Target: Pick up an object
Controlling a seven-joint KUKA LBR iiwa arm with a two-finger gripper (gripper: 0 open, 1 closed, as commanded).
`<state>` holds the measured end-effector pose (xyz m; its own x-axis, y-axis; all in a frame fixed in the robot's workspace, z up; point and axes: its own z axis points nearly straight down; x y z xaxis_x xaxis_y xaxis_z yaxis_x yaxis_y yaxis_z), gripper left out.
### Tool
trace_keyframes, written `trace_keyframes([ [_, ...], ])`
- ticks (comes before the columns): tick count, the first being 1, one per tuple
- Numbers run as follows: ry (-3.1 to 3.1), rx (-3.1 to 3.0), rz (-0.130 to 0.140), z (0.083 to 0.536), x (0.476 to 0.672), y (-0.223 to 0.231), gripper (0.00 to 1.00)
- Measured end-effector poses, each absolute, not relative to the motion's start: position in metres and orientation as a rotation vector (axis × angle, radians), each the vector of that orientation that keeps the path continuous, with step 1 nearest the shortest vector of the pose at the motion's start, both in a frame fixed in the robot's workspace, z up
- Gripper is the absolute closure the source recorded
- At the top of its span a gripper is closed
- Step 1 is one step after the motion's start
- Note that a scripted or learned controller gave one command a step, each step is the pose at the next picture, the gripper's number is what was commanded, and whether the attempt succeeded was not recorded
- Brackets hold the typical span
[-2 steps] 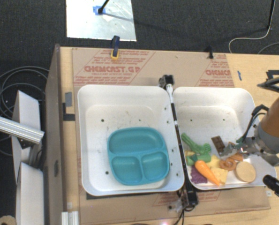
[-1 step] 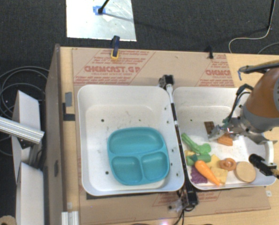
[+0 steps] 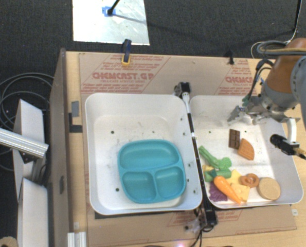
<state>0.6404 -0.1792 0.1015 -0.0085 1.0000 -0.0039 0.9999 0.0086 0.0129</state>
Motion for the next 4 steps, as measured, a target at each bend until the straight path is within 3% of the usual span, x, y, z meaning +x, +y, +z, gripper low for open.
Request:
trace_keyframes([
  [1,2.224,2.223,-0.001,0.083,0.599,-0.165,0.00],
  [2,2.219,2.222,-0.001,0.085,0.587,-0.197,0.00],
  [3,2.223,2.222,-0.002,0.084,0.555,-0.188,0.00],
  [4,2.222,2.216,0.004,0.095,0.558,-0.188,1.00],
])
